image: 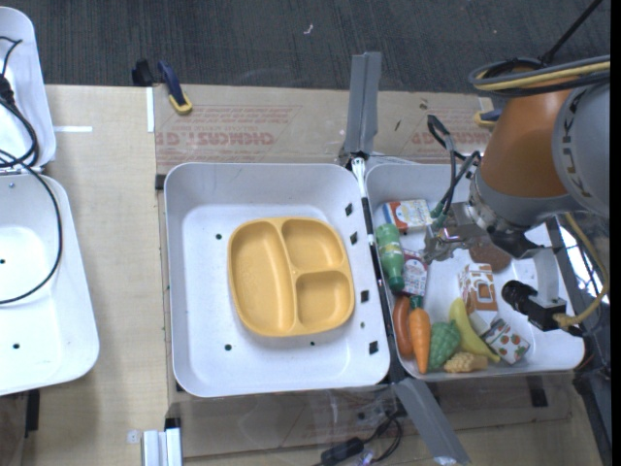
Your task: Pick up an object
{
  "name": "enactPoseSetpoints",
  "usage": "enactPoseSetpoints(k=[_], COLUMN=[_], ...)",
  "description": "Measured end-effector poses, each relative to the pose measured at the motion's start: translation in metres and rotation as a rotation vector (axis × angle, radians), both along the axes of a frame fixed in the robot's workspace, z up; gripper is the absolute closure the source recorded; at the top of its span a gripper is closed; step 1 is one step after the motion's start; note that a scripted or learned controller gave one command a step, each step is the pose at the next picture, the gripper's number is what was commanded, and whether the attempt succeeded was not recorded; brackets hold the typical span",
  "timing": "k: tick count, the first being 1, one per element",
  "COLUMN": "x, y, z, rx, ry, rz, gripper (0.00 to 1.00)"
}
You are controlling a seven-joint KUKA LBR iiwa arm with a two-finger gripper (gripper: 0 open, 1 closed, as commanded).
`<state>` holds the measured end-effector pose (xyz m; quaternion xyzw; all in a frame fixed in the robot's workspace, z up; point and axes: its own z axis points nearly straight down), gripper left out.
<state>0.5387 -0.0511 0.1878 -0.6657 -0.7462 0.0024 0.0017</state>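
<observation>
The right bin (558, 357) holds several toy foods: a green bottle (390, 252), a white packet (408, 214), an orange carrot (418, 336), a red pepper (402, 320), a green bumpy piece (443, 344), a yellow banana (468, 326), a corn piece (462, 362) and small cartons (478, 287). My gripper (440, 241) hangs low over the bin's middle, just right of the green bottle. The arm's grey and orange body (529, 149) covers the bin's back right part.
The left bin (194, 260) carries a yellow three-compartment plate (289, 275). A grey divider post (364, 100) rises between the bins at the back. White tubs with black cables (29, 260) sit at the far left of the bench.
</observation>
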Motion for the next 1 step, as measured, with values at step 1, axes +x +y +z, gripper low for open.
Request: enactPoseSetpoints(k=[1], x=[-0.0003], y=[-0.0002], z=[-0.0004], rx=[0.0], ry=[0.001], rz=[0.0], gripper=[0.0])
